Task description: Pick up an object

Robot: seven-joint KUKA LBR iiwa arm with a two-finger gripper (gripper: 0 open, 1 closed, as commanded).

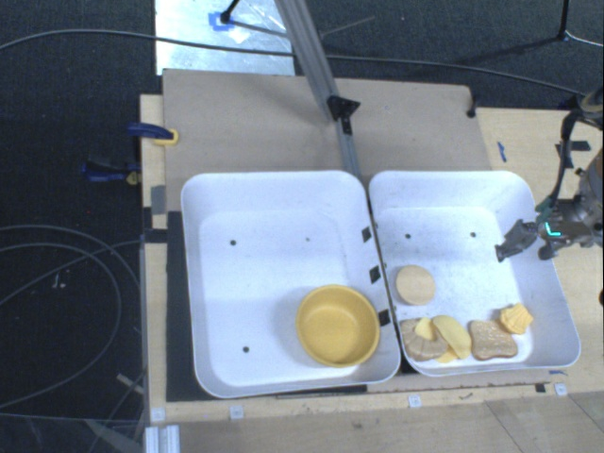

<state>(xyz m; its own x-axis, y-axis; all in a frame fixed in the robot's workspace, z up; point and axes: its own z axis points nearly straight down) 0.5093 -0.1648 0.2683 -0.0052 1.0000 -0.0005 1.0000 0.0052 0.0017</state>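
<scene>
My gripper (pixel 531 243) hangs over the right rim of the right bin (pixel 444 192), its two dark fingers spread apart and open, with nothing between them. Below it in that bin lie a round tan disc (pixel 414 285), a yellow wedge (pixel 515 318), a toast-like slice (pixel 493 340), a pale yellow curved piece (pixel 451 336) and a tan piece (pixel 425 344) along the front wall. A yellow bowl (pixel 338 325) sits upright at the front right of the left bin (pixel 255 215).
A grey pole (pixel 316 55) slants from the top of the view down to the gap between the bins. Clamps (pixel 142 149) grip the bench's left edge, and cables (pixel 66 281) lie on the dark floor to the left.
</scene>
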